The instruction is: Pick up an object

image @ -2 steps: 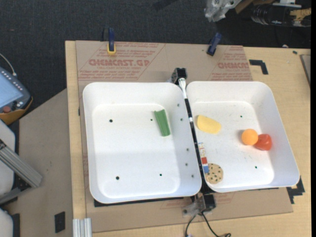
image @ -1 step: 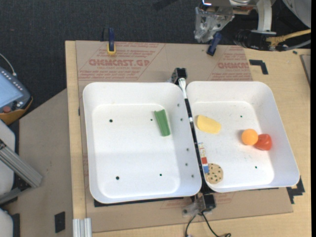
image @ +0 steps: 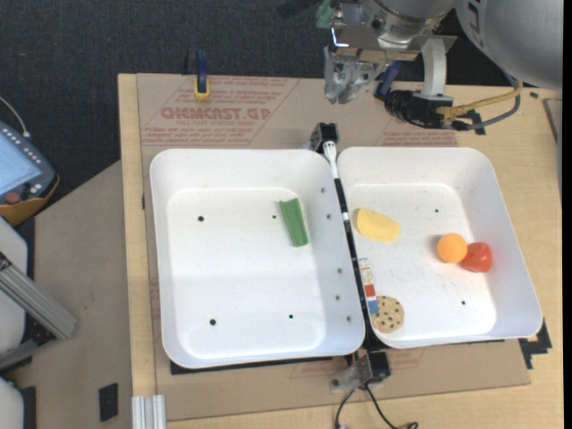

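White bins (image: 170, 177): two; five objects, one green (image: 292, 222)

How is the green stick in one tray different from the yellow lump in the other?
The flat green rectangular stick is long, narrow and straight-edged; the pale yellow rounded lump is short, plump and soft-edged. The stick lies alone in the left white bin, while the lump shares the right white bin with other items. Both lie near the divide between the bins.

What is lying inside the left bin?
The left bin contains one green stick, lying near its right wall. Small dark dots mark its floor. Nothing covers any part of the floor.
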